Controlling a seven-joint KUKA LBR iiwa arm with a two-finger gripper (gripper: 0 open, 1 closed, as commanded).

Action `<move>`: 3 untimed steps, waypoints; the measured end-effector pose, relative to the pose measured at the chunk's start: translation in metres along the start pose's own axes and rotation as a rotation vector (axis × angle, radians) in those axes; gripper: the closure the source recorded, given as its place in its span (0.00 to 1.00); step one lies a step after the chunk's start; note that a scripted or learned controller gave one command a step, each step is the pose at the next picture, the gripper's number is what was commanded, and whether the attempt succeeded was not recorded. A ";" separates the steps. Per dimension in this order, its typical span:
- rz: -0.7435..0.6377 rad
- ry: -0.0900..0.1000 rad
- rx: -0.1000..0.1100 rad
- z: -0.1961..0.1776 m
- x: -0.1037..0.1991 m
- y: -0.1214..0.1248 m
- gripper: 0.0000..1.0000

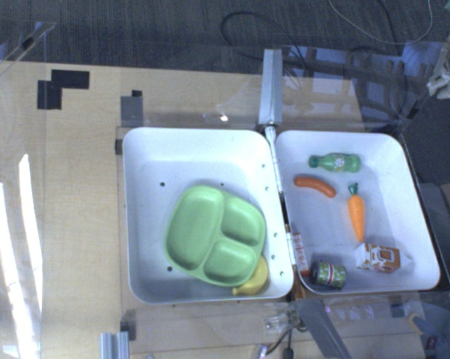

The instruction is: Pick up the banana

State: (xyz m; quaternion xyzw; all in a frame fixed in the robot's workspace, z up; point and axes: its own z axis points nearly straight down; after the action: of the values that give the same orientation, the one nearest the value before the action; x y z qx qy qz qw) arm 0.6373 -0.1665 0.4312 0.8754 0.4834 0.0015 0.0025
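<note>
Left bin (146, 200): a green divided plate (216, 234) lies inside. The banana (255, 280) sits at the plate's near right edge, partly under it, against the bin's near wall. Right bin (412, 200): sausage (315, 186), green bottle (334, 162), carrot (356, 212), can (328, 274), small carton (380, 258). The gripper (446, 77) is at the far right, well apart from the banana; whether it is released or clenched cannot be told.

Nearest the jaws, down and to their left, the right bin (413, 200) holds a green bottle (334, 162), then a sausage (315, 186) and a carrot (356, 212), with a carton (380, 257) and a can (329, 274) farther down. Farthest left of the jaws, the left bin (139, 200) on the desk (60, 215) holds a green divided tray (216, 234)
</note>
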 end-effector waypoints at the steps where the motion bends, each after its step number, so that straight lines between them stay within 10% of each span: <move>1: 0.436 0.001 -0.001 -0.004 -0.005 0.041 1.00; 3: 0.411 0.006 -0.013 -0.027 0.002 0.041 1.00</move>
State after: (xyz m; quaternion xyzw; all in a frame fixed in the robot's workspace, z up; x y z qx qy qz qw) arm 0.6729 -0.1870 0.4588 0.9556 0.2944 0.0078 0.0064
